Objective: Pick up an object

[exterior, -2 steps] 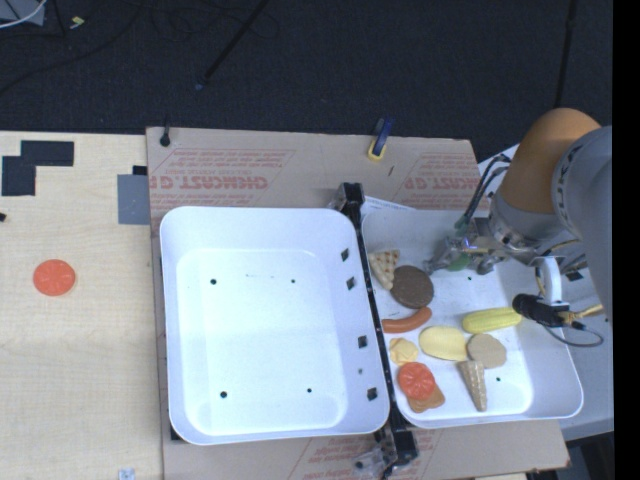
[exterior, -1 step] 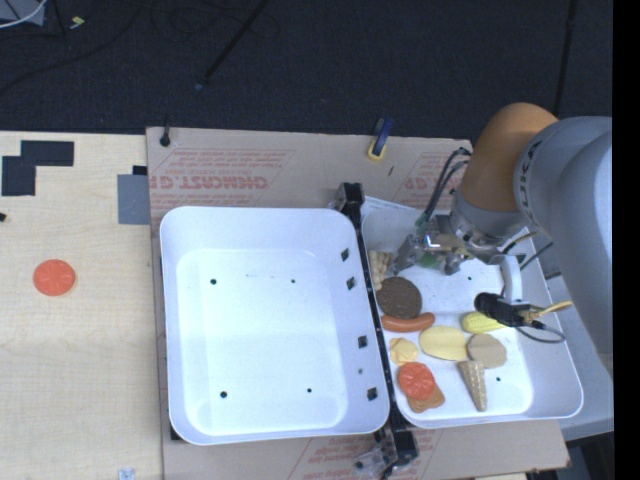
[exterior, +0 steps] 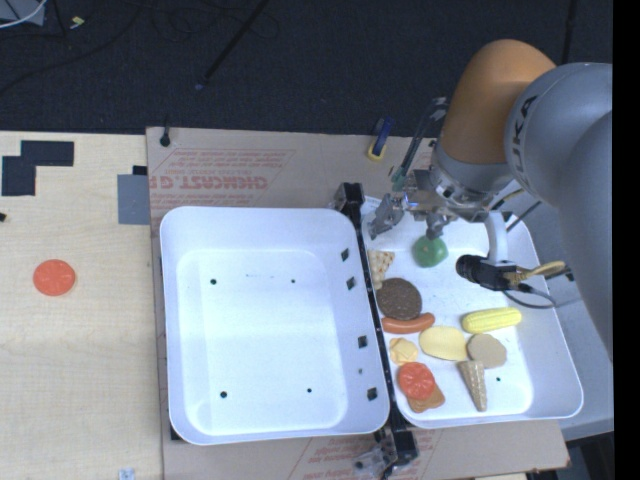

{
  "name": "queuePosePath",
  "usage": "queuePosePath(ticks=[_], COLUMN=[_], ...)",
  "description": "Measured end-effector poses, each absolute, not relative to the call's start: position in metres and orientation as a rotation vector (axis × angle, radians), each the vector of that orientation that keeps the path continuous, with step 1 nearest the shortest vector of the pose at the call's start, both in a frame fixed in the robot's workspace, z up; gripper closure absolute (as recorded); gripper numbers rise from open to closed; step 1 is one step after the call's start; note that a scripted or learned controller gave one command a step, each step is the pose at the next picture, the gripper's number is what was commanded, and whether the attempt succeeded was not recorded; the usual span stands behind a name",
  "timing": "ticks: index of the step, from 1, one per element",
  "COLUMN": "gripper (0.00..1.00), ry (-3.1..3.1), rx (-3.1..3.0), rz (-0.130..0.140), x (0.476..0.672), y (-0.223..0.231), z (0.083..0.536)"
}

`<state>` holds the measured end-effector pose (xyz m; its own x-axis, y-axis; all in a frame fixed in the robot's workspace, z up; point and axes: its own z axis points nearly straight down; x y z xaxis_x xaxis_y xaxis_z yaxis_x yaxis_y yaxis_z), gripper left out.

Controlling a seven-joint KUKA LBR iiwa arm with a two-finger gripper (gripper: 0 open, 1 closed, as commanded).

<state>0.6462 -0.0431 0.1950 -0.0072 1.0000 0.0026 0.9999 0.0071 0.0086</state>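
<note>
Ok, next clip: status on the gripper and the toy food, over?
Gripper low over right bin, far end, just above green piece. Nothing seen gripped. Corn, cookie, sausage lie nearer, clear of it.

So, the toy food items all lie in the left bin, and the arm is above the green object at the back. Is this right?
Not quite: the camera view shows the toy food, such as the yellow corn and the brown cookie, in the right bin, not the left one. The rest holds: the arm is above the green object at the back.
</note>
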Motion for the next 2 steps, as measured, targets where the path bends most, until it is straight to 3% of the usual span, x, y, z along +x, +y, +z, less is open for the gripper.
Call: queuePosePath(ticks=[1, 2], gripper=[0.0, 0.0], ry=[2.221, 2.23], rx=[2.208, 2.204], rz=[0.02, 0.025], x=[0.646, 0.643], y=[0.009, 0.133], z=[0.378, 0.548])
